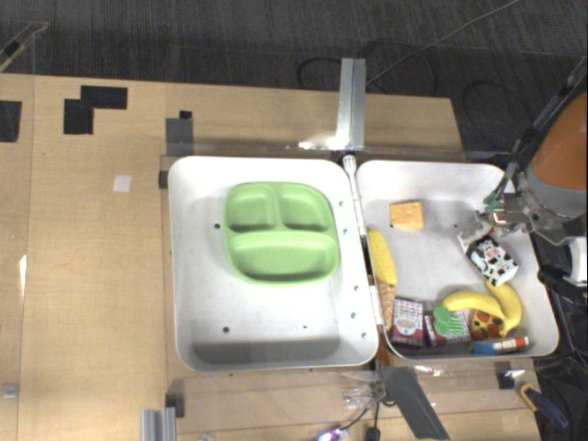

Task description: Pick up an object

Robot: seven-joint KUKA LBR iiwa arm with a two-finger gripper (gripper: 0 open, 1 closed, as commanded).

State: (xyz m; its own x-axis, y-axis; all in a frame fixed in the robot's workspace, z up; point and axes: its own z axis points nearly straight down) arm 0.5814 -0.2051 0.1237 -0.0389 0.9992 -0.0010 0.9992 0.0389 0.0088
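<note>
Nearest the gripper (497,214) is a small black-and-white patterned obj (494,262), lying in the rt bin (432,177) toward its rt side, just below and beside the fingertips, apart from them as far as can be seen; nothing visibly sits betw the fingers; can't tell whether the jaws are apart or together, since they're small and dark against the bin wall. Just below the patterned obj lies a banana (487,305), curved, its upper end close to that obj; under the banana, along the bin's near edge, a red-and-white marker-like item (507,344), a green packet (450,322) and a dark maroon packet (408,324) sit packed side by side. An ear of corn (381,257) lies lengthwise along the bin's lt wall; an orange-yellow block (406,215) rests apart from the rest, near the bin's upper middle. The arm (560,168) enters from the rt, orange band above the wrist. The lt bin (197,338) holds a green divided plate (279,231), three compartments, flat, roughly centred toward the far side.
</note>
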